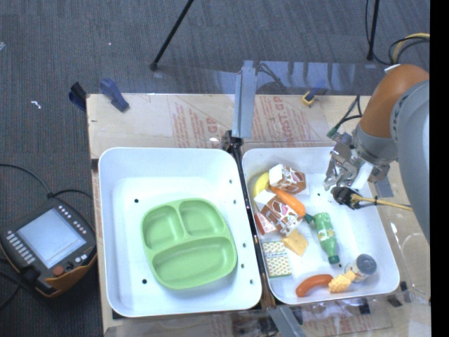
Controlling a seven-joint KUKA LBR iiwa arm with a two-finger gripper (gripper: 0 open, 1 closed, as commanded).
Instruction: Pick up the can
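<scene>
Gripper [339, 181] sits in the upper right part of the right bin [384, 241], hanging off the grey arm [396, 118] that enters from the right edge of the frame. Fingers point down and left; can't tell from this angle whether they are open or closed, and nothing shows between them.

Can [365, 264] lies in the lower right corner of the right bin, well below the gripper and a bit to its right, apart from it. Grey top faces the camera, no label readable. It touches or nearly touches a yellow toy [343, 281] on its lower left.

Other stuff in the right bin: green bottle [325, 236] lying roughly upright in the frame between gripper and can, sausage [313, 284] at the bottom edge, cheese wedge [296, 243], patterned box [278, 259], carrot [290, 201], banana [260, 183] at the upper left of the bin, red and white cartons [279, 216] in a cluster mid-left. Print on cartons and box is too small to read.

Left bin [119, 181] holds a green divided tray [189, 243], centre of the bin.

Cardboard [175, 121] behind the bins carries faint red printed lettering, upside down, not legible. Teach pendant [45, 248] with a screen lies on the floor at the lower left of the frame.
</scene>
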